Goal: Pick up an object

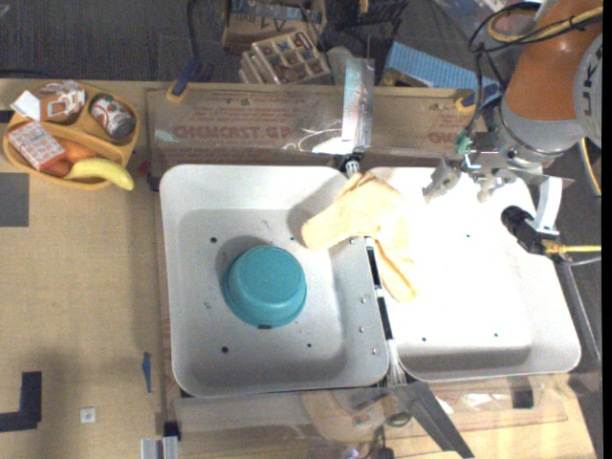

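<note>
Camera view showed the two-finger gripper (463,178) spread and unladen over the right bin (497,342); the crumpled yellow cloth (356,216) straddled both bins' shared rim, best pinched at its raised fold.

Teal bowl (266,285) upside down mid left bin (182,256), bare floor all around it, yellow cloth (356,220) draped across the divider between the bins, trailing into the right bin (535,352), open white floor right of and below the cloth, arm (555,75) over the upper right corner
</note>
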### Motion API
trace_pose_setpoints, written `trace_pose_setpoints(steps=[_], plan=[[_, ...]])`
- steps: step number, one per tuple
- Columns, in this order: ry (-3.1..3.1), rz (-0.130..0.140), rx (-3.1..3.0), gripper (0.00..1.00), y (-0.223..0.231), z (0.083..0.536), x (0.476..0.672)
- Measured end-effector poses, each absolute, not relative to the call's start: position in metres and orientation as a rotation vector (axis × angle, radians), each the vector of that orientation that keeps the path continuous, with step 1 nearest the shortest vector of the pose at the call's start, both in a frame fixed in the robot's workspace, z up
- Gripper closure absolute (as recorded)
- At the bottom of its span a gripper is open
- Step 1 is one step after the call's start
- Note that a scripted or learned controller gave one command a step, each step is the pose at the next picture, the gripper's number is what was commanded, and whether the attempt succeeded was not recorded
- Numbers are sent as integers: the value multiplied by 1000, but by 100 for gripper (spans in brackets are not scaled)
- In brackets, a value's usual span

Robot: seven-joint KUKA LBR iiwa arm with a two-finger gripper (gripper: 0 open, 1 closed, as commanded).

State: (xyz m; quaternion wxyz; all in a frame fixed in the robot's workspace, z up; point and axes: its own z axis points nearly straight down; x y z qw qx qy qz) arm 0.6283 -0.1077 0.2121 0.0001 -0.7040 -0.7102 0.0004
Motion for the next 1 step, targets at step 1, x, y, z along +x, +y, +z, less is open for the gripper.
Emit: trace_pose_setpoints(steps=[1], plan=[[-2209,2,-2232,0,-82,185,602]])
